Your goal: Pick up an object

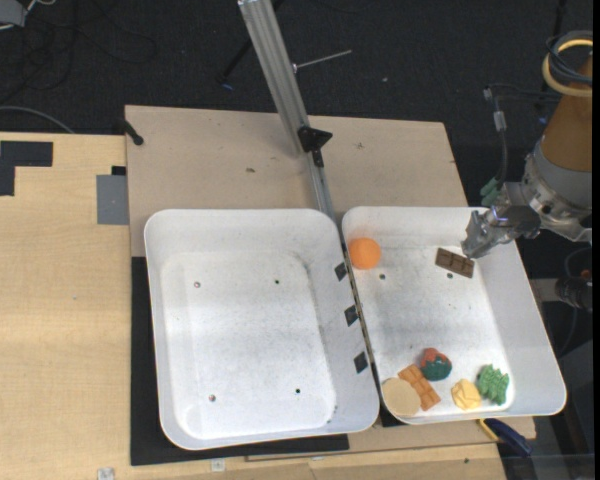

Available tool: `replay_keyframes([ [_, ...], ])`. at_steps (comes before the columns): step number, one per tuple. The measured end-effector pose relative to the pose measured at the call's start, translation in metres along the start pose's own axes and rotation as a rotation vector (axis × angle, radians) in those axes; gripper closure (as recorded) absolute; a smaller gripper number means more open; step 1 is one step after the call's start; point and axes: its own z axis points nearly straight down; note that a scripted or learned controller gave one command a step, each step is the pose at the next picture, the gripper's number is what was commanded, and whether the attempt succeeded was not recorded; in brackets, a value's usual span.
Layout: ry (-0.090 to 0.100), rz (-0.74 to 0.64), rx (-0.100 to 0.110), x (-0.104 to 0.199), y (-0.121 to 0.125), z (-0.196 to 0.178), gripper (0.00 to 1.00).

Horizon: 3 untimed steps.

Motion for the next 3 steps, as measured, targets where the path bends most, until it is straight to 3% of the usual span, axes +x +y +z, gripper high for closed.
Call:
replay_keyframes([
  [3, 0.002, -0.002, 0.007, 0.146, 0.003, 0.026, 1.0],
])
